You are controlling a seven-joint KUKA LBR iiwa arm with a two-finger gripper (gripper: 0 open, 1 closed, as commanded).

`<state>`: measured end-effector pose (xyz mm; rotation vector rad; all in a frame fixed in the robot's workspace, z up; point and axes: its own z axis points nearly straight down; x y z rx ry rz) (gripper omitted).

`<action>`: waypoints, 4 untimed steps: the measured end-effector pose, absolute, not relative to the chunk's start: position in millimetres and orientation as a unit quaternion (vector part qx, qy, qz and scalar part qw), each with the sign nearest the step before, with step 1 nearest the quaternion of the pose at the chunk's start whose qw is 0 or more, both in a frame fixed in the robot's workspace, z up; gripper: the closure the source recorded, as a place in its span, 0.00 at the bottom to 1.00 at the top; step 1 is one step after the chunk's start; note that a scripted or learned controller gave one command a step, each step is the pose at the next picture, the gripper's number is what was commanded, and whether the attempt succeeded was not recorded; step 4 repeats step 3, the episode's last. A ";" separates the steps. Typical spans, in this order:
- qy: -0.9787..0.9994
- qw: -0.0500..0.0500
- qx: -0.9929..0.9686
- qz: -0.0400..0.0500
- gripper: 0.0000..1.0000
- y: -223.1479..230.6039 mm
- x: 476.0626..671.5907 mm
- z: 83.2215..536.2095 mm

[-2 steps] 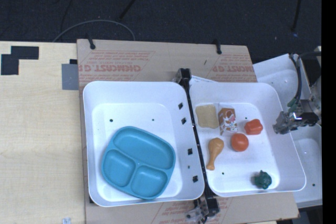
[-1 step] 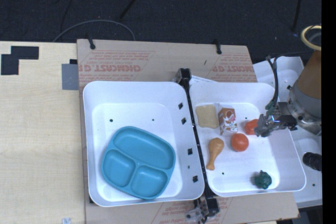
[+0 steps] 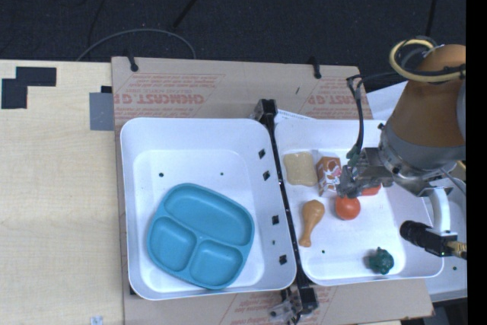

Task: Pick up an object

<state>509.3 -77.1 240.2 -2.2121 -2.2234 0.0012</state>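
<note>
Gripper [image 3: 351,190] over tomato [image 3: 348,208], small carton [image 3: 329,173] beside — label unreadable

Two white bins [image 3: 141,156], one blue plate [image 3: 199,236] (three-compartment), five small items [image 3: 310,219].

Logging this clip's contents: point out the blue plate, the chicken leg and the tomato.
Blue plate [image 3: 199,235], camera view, middle where its dividers meet.
Chicken leg [image 3: 311,214], camera view, thick meaty end.
Tomato [image 3: 348,208], camera view, centre of its red top.
</note>
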 end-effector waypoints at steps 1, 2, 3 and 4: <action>-0.708 0.001 -0.706 0.001 1.00 -28.7 518.5 247.2; -0.709 0.002 -0.705 0.000 1.00 19.9 525.5 251.9; -0.709 0.002 -0.705 0.000 1.00 72.6 536.0 255.7; -0.709 0.002 -0.705 0.000 1.00 72.6 536.0 255.7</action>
